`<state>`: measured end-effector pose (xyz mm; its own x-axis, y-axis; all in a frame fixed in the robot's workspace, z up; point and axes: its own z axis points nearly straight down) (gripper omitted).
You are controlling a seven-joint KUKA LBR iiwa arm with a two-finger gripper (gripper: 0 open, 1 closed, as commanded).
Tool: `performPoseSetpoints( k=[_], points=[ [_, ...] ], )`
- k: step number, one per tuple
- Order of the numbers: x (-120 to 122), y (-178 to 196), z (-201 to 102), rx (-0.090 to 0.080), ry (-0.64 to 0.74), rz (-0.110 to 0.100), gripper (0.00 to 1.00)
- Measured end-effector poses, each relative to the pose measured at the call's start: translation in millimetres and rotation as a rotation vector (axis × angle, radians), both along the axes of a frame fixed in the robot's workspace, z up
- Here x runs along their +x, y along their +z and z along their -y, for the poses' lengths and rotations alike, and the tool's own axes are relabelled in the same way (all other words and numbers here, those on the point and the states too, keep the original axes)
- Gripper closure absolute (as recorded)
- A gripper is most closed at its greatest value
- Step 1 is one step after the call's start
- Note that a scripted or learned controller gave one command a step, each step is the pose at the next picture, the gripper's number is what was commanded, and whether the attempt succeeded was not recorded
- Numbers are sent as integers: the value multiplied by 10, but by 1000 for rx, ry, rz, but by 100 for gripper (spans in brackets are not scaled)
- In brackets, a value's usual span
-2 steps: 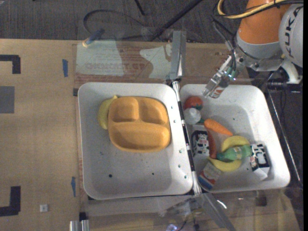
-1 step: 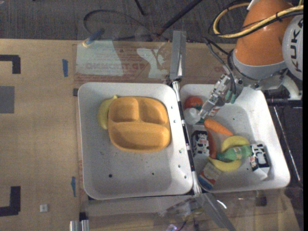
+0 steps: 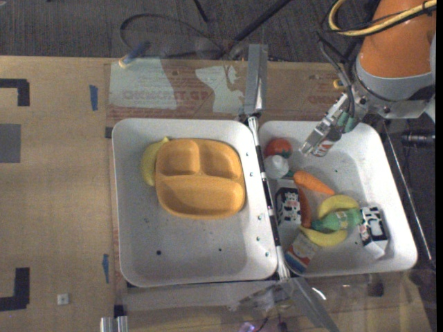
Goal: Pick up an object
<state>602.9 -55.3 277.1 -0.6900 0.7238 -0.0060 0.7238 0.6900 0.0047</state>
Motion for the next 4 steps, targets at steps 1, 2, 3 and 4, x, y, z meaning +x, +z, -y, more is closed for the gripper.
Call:
performPoseSetpoints(
  k=[1, 2, 3, 4],
  points=[
    [-772, -386, -92, 1, 241, -7, 100],
    [-771, -384, -90, 1, 241, -7, 0],
    [-154, -854, 145, 1, -21, -2, 0],
    [137, -1532, 625, 0, 94, -4, 0]
  ],
)
